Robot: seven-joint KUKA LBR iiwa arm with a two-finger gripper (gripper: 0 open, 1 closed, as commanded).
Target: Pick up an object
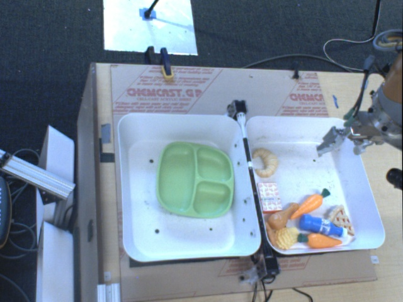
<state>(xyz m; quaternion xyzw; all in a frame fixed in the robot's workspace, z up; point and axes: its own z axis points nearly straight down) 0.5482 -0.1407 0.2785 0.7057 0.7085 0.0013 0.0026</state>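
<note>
Clutter gathers at about five o'clock in the right-hand shallow white plastic bin: an orange toy carrot with a green tip, a blue cylindrical bottle, a second orange carrot, a yellow ridged piece, a tan lattice waffle and a brownish drumstick-like item lie touching or overlapping, probably because they slid together toward that bin's near wall. A pale beige curled croissant sits apart at nine o'clock in the same bin, close to the central divider, with a small red-and-white patterned packet just below it. The left white bin carries a light green compartment tray lying flat in its middle. The grey two-finger gripper hangs over the right bin's two o'clock region, above bare floor, with nothing visibly between its fingers; how wide they stand I cannot tell at this resolution. Any of the right-bin items could serve as the pick. The croissant looks the easiest target, having open floor on its right, though the divider crowds its left side. The heap offers little finger room, and the bin's walls hem in its outer pieces.
</note>
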